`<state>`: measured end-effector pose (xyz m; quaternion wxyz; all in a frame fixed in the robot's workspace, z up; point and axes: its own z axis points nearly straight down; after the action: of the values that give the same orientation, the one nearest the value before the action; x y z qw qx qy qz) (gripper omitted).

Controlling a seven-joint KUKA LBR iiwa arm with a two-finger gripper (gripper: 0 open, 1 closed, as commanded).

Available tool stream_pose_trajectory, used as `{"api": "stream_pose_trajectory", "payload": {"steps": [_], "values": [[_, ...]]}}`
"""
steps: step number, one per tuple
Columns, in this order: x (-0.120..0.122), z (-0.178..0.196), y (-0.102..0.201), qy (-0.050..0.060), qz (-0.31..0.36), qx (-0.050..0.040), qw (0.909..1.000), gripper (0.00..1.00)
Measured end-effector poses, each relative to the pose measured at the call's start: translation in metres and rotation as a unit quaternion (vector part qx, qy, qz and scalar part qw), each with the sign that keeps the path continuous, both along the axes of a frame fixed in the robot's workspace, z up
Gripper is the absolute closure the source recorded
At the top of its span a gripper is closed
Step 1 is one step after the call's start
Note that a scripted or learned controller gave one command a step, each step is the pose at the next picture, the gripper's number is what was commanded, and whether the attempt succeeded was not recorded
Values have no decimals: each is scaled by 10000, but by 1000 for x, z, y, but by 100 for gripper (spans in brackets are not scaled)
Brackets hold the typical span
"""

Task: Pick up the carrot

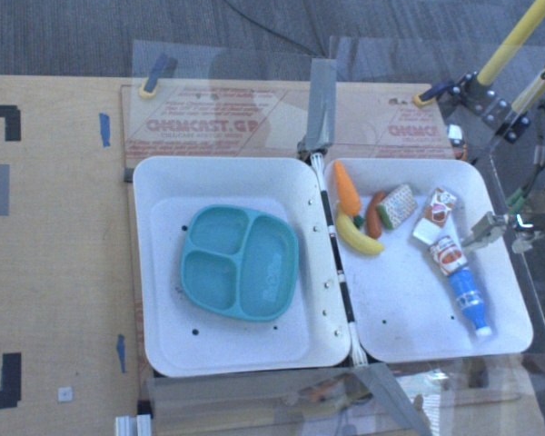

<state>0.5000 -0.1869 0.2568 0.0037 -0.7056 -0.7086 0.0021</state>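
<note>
Two shallow white bins sit side by side on the counter [54,271], their inner rims touching along a central seam. The left bin [154,189] carries one teal divided plate [240,262] near its middle, with bare white floor all round it. The right bin [418,334] has its things crowded into the upper half, leaving the lower left floor open. Counted there: one carrot [346,187], one banana [356,235], one small red piece [373,214] just beside the banana, one speckled grey block [398,204], two small red-and-white packets [440,207], one white tab [425,232] and one blue-bodied bottle [468,298]. The carrot lies at the upper left corner of the right bin, tight against the inner rim, its tip pointing up and its lower end touching the banana. The claw [492,230] shows at the right rim of that bin, well apart from the carrot, with the packets and block between them; whether it is released or clenched cannot be told.
</note>
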Motion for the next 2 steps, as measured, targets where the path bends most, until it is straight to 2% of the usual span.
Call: {"api": "stream_pose_trajectory", "payload": {"steps": [1,2], "values": [[39,-134,49,4,-190,-1,9998,0],[80,-169,74,-63,852,-19,9963,0]]}}
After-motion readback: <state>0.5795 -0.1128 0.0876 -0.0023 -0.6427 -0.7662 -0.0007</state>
